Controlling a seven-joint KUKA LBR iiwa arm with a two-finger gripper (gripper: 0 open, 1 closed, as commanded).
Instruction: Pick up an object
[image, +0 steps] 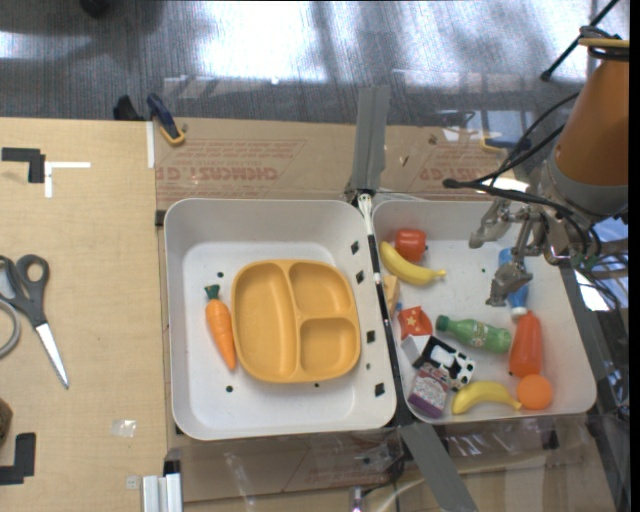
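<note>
Bench (90, 300) carries two white bins side by side. Left bin (190, 390): yellow divided plate (297, 320) centred, carrot (220, 326) beside it, so nothing loose for easy grab. Right bin (470, 232): clutter, likely pick pool. Arm (600, 120) reaches in from right. Gripper (510, 285) hangs low over blue object (517, 292); can't tell finger spread, nothing seen held. Nearby: green bottle (476, 333), orange bottle (526, 345), banana (408, 266).

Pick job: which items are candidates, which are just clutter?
Candidates, right bin: tomato, upper banana, green bottle, orange bottle, orange ball, lower banana.

Clutter: yellow tray, carrot, scissors.
</note>
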